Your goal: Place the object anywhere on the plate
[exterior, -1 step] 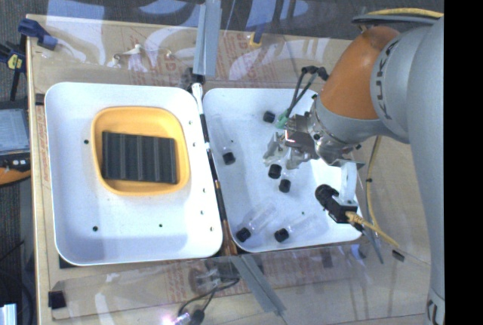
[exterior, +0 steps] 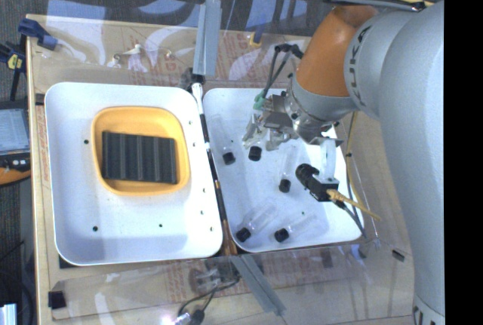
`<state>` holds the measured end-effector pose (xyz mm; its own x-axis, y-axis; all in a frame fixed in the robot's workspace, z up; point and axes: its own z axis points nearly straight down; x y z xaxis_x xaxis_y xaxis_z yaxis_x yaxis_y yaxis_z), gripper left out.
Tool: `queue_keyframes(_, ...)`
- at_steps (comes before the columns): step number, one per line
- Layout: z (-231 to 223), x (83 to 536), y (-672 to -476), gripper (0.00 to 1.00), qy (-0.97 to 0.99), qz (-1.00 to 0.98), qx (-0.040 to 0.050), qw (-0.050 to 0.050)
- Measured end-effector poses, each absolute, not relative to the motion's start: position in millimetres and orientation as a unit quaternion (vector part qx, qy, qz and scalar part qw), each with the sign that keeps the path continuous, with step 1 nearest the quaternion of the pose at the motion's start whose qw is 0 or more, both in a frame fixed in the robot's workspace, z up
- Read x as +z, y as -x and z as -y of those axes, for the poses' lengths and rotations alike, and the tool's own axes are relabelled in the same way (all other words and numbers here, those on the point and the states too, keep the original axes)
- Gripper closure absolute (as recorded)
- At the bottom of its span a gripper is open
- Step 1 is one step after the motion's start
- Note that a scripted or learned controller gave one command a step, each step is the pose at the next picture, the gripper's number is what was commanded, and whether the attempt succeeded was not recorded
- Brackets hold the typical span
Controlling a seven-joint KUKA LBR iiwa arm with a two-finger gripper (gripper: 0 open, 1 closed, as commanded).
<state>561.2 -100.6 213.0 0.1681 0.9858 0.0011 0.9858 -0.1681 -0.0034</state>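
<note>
We're eyeing a clear vial: prob. light, slick, rolling, so we're aiming mid-body. Gripper open/shut: can't tell.

A dark ribbed rectangular block covers most of the rounded yellow plate; the white bin around lies open.

Yellow plate, black striped block, white bins, grey arm — orange band
</note>
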Motion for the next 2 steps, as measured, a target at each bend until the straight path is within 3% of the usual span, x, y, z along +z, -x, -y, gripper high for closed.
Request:
queue_keyframes(1,56,202,-596.1,1.00,0.713,0.701,0.0009,0.001)
queue_keyframes(2,40,191,-601.0,1.00,0.626,0.780,0.0015,0.003)
